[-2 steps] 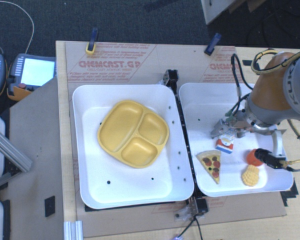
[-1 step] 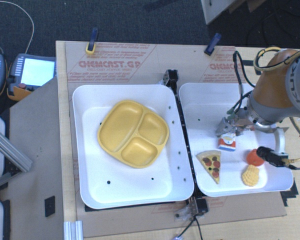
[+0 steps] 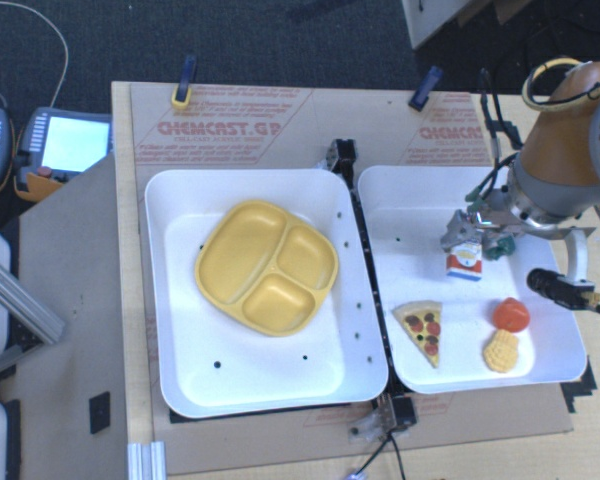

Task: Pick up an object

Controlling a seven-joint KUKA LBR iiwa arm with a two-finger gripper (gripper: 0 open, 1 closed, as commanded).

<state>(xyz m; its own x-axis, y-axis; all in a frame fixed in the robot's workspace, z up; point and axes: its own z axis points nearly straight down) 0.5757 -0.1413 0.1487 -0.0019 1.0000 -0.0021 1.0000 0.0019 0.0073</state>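
Note:
In the right bin (image 3: pixel 410 203), my gripper (image 3: pixel 472 234) hangs at the end of the grey and orange arm reaching in from the right. Directly under its tip is a small red, white and blue carton (image 3: pixel 465 264), touching or nearly touching the tip; the tip hides the carton's top. Nearer the front of the bin lie a toy pizza slice (image 3: pixel 421 330), a red tomato (image 3: pixel 511 314) and a bumpy yellow toy food piece (image 3: pixel 500 351).
The left bin (image 3: pixel 170 268) holds a yellow divided plate (image 3: pixel 267 266). A black divider (image 3: pixel 365 268) runs between the bins. A black part (image 3: pixel 558 288) juts over the right bin's right edge. Two clamps (image 3: pixel 184 83) grip the bench's back edge.

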